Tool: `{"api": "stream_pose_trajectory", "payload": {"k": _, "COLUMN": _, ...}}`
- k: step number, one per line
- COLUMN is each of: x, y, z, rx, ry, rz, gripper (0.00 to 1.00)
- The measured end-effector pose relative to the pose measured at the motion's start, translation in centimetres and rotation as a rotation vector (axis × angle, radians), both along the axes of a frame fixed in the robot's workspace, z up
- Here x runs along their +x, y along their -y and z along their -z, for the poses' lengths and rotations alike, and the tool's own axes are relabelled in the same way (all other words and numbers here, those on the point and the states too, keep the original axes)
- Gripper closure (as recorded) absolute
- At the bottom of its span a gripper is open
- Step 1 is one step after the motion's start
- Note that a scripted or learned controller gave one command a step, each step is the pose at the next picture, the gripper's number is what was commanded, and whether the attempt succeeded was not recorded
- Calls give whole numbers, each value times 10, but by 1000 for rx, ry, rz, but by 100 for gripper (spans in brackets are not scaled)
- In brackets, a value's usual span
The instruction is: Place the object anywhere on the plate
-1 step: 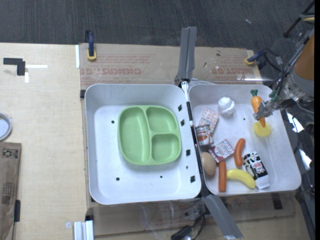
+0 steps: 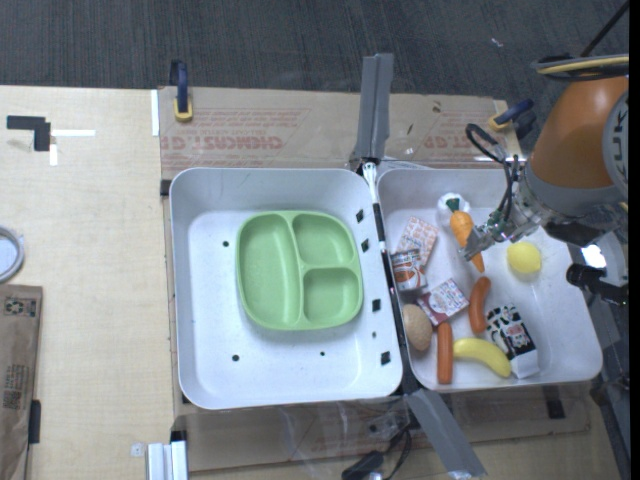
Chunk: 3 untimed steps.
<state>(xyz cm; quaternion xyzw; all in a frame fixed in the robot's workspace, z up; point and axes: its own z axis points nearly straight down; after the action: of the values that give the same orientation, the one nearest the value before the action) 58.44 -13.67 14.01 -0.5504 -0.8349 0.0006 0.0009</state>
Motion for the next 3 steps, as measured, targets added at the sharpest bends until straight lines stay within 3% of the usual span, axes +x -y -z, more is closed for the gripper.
{"api": "stream_pose_trajectory", "payload": {"k": 1, "x": 8, "y": -67, "z": -52, "rx": -1, "ry": 4, "rz": -169, "gripper": 100}}
{"api": "stream_pose_trajectory", "payload": {"k": 2, "x": 27, "y": -137, "z": -51, "rx": -1, "ry": 3, "rz": -265, "gripper": 100}}
{"api": "stream_pose_trajectory", "payload": {"k": 3, "x": 17, "y": -196, "z": -51, "rx": 0, "ry": 1, "rz": -339, "gripper": 100}}
